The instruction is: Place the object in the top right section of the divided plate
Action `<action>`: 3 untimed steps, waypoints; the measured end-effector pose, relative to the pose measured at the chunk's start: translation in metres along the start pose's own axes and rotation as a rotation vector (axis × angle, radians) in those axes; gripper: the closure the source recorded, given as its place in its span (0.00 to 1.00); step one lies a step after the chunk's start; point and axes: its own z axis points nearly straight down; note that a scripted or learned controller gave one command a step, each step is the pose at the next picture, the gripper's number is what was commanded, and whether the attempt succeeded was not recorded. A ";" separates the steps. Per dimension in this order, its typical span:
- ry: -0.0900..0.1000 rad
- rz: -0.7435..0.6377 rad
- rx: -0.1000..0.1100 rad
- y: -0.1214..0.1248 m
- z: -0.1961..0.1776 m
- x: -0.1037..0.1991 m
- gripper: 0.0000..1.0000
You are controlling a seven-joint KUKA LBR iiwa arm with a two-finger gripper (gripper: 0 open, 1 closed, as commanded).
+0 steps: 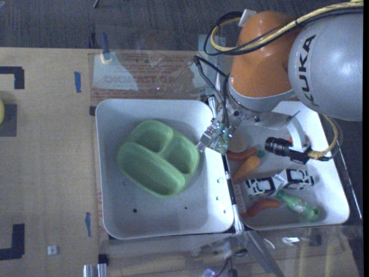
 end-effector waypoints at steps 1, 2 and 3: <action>-0.004 -0.082 -0.004 0.040 0.003 0.003 1.00; -0.005 -0.353 -0.005 0.059 0.002 0.018 1.00; -0.005 -0.187 -0.004 0.082 -0.094 -0.008 1.00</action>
